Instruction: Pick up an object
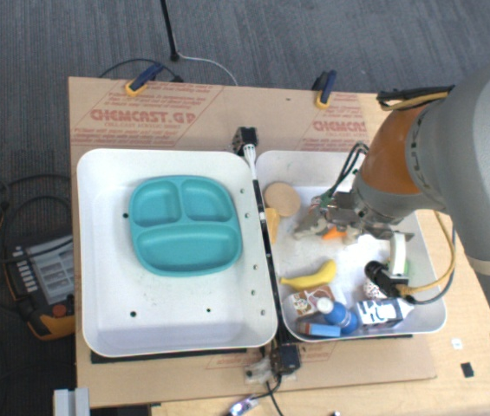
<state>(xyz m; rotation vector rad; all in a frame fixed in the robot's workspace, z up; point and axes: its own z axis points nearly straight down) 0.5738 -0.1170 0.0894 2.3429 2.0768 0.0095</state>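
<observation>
Claw point(327, 221) sat low in right bin point(431, 319), jaw state unreadable, over a small orange piece point(335, 230); banana point(310, 276) lay just below it, so a straight, centred descent looked wiser than dragging sideways through clutter.

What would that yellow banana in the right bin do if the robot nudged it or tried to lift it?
The banana looks like a smooth, glossy toy, so it is probably stiff, light and a bit slippery. Its curved shape suggests that it may rock or spin when pushed. It lies close to small packages, which a nudge could shift too.
</observation>
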